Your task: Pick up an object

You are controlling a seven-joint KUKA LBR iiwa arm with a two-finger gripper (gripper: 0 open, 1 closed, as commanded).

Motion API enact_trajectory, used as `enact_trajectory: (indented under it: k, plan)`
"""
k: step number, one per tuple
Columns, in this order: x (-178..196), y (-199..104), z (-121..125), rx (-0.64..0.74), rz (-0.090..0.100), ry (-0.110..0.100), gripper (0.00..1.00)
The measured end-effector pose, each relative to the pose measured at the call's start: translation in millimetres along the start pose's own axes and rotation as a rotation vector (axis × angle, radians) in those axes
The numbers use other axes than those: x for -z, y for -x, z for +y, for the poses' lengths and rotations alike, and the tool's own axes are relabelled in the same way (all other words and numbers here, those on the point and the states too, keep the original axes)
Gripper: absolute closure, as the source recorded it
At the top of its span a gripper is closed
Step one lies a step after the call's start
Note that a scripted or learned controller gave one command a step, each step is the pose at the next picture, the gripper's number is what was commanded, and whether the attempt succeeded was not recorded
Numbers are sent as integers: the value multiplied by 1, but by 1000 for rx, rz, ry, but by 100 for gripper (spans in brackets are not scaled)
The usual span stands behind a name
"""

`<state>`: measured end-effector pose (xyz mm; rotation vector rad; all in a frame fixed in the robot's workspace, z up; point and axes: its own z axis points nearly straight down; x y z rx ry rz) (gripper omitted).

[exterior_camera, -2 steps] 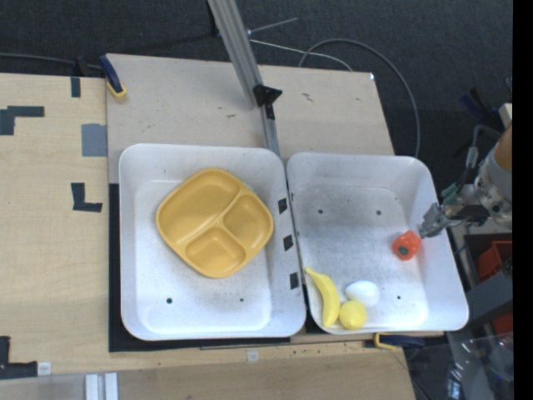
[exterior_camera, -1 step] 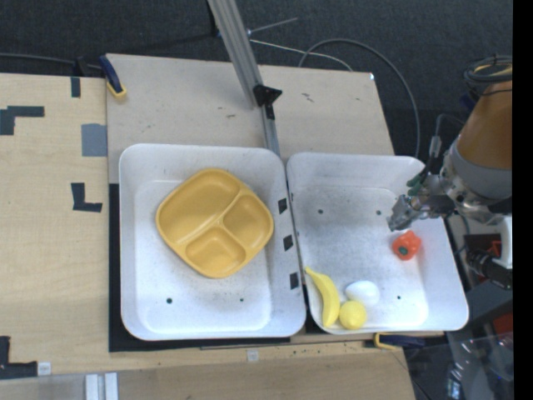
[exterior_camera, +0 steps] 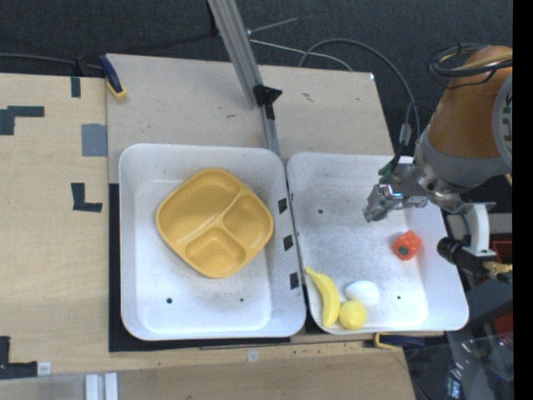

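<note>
Tool (exterior_camera: 379, 205): over right bin (exterior_camera: 333, 182), far half; jaw state n/a, can't tell, no item seen held. Nearest pick: red-orange obj. (exterior_camera: 405, 246) nr bin's right edge. Centre over it, descend straight.

Grey arm (exterior_camera: 466, 169); broad orange band; small metallic hand (exterior_camera: 381, 204).

The tool (exterior_camera: 379, 207) hangs over the right bin (exterior_camera: 333, 182), near an orange-red toy (exterior_camera: 405, 246), banana (exterior_camera: 325, 294) and white egg (exterior_camera: 362, 291).
</note>
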<state>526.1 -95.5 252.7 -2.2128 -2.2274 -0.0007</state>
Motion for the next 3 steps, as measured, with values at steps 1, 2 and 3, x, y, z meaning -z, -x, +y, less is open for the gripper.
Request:
enact_trajectory:
  k: [1,2,3]
  plan:
    - [-15,-49,24,0,-1,-1,100]
    - [-11,-100,52,1,0,1,100]
    - [-25,-151,71,0,-1,-1,100]
